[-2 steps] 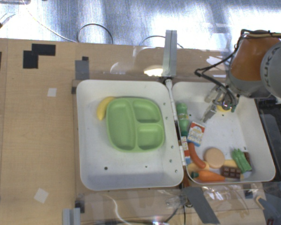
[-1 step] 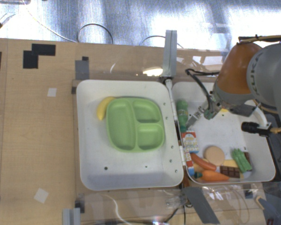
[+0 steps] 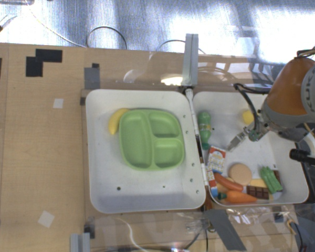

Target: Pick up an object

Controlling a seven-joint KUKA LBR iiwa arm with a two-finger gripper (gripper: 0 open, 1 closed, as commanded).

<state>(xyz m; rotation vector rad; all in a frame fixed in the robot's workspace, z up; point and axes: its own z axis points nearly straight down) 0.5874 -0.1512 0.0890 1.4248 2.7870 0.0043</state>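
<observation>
Down at the near end of the right bin sit a carrot, chocolate bar and round cookie, all light, stiff toy food, probably slick, so pinch across the narrow sides. Farther back the gripper hovers over bare floor, fingers spread, nothing between them.

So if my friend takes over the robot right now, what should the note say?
Gripper: over the right bin, above bare floor, holding nothing that shows.
Things: toy food sits along that bin's near edge: carrot, sausage, chocolate bar, round cookie. A green bottle lies by the divider. The green divided plate and banana are in the left bin.
Done: nothing picked yet.
Left: lower onto one item, grip, lift.
</observation>
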